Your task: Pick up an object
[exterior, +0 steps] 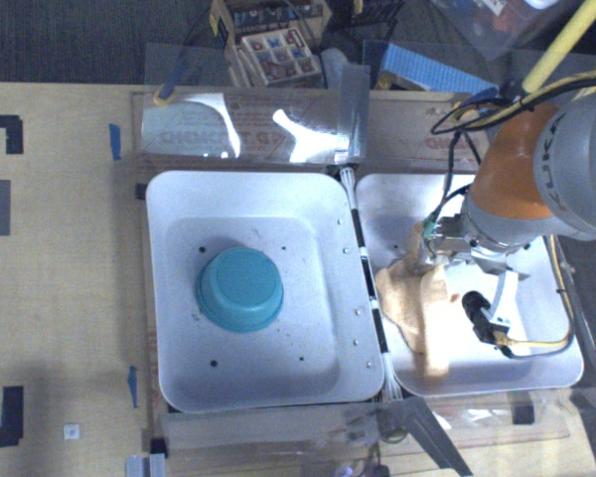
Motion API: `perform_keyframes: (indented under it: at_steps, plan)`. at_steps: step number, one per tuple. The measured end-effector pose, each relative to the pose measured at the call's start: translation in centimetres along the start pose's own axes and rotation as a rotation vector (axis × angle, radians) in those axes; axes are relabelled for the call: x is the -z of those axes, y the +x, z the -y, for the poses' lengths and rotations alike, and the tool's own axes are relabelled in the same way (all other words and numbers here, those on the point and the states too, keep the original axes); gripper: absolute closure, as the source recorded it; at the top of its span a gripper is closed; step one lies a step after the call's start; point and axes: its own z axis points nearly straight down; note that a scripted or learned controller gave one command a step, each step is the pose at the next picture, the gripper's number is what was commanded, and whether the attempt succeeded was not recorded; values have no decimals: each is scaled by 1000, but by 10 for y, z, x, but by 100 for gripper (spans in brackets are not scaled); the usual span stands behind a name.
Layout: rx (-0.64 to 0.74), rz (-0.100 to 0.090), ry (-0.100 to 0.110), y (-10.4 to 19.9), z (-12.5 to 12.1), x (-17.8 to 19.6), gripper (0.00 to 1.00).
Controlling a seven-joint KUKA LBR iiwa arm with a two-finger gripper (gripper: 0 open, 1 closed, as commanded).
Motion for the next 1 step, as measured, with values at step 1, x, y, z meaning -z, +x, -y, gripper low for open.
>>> perform_keyframes:
  at_steps: [1]
  plan:
    - [60, 3, 15, 37, -76, 135, 100]
